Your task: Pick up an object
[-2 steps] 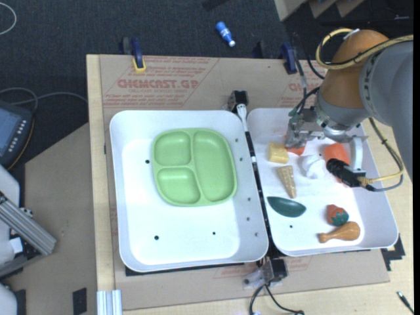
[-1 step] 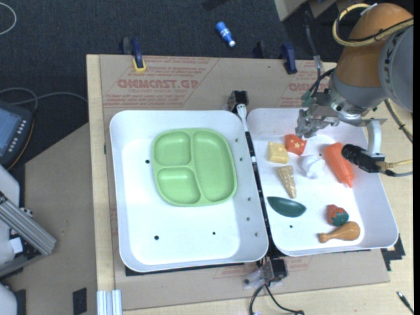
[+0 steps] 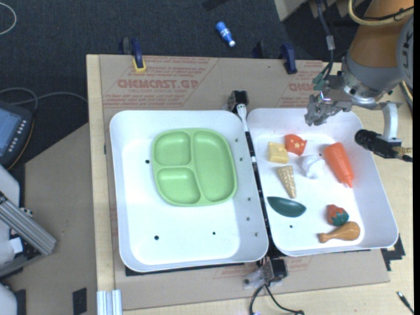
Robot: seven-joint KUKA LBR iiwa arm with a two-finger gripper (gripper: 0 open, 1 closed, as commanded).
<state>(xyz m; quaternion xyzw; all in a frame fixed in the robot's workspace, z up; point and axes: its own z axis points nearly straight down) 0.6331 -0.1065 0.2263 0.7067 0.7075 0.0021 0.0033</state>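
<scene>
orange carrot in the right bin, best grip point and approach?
Grip the carrot across its thick middle, coming straight down from above. It lies flat, its long axis running up-down in the view, so set the fingers left and right of it. The right side faces open bin floor; the white piece sits close on its left, so that finger has little room. The pincer hovers near the bin's far edge.

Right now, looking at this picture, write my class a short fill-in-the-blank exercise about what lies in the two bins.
1. The green divided plate lies in the ____ bin as seen.
2. The plate has ____ compartments.
3. The orange carrot lies in the ____ bin as seen.
4. The gripper hangs over the right bin's ____ edge.

Missing words: left; three; right; far
</scene>
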